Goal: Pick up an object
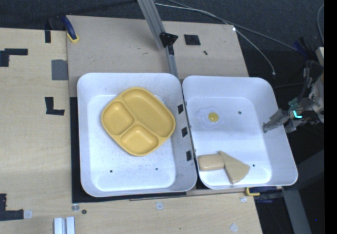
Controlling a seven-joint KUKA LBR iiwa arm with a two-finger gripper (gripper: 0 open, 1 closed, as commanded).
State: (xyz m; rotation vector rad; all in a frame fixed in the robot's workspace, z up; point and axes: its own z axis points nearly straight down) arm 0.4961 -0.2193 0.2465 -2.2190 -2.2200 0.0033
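— Where's the arm at, from where you stand?

— Out past the right bin [274, 96]. The gripper [279, 121] hangs at that bin's outer rim, about halfway along it, with nothing in it. Whether it's spread or pressed together I honestly cannot tell; it's too small and dark against the floor.

— So nothing picked yet?

— No. I'd call this the approach, before any reach. Everything sits untouched.

— What's there to grab?

— In the right bin, two tan wedge-like pieces [224, 164] lie touching each other against the near wall, and a small yellow round thing [212, 118] sits near the middle, toward the divider. Across the divider, the left bin [84, 122] holds a yellow divided plate [138, 120], lying flat in its middle.

— Which would you go for?

— The tan pieces, I'd guess; closest to the gripper's side. It needs to swing inward over the rim, line up above one piece, then come straight down. They're tight to the wall, so a finger could catch it.

— Any labels or writing?

— None I can read on anything.
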